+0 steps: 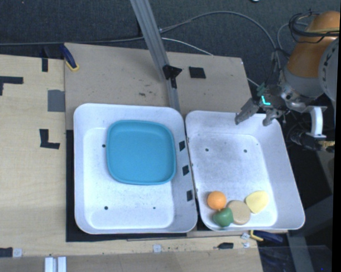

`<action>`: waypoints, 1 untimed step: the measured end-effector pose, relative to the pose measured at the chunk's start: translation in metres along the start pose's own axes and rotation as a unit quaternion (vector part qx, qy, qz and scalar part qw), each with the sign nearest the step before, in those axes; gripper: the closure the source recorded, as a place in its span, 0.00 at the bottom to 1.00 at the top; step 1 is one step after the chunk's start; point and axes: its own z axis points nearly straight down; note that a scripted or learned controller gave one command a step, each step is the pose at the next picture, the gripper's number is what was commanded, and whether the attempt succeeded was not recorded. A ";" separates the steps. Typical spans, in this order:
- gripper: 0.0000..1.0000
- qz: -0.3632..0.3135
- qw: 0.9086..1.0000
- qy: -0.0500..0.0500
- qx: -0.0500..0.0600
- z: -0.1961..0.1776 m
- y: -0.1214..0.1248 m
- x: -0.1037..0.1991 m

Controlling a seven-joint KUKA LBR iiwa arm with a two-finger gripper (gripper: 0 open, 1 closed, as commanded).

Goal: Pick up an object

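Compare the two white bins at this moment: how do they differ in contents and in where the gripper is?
The left bin holds one flat blue plate, while the right bin holds four small round items clustered at its near edge: orange, green, tan and yellow. The gripper hovers with fingers spread over the right bin's far edge, well away from the left bin. Both are shallow, white and speckled, side by side.

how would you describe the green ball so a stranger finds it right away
Look in the right bin, at its near edge, where four small items cluster. The green ball is the nearest the camera, touching the orange ball and a tan piece. It is the only green one.
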 end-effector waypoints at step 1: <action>0.00 0.000 1.000 0.000 0.000 0.000 0.000 0.000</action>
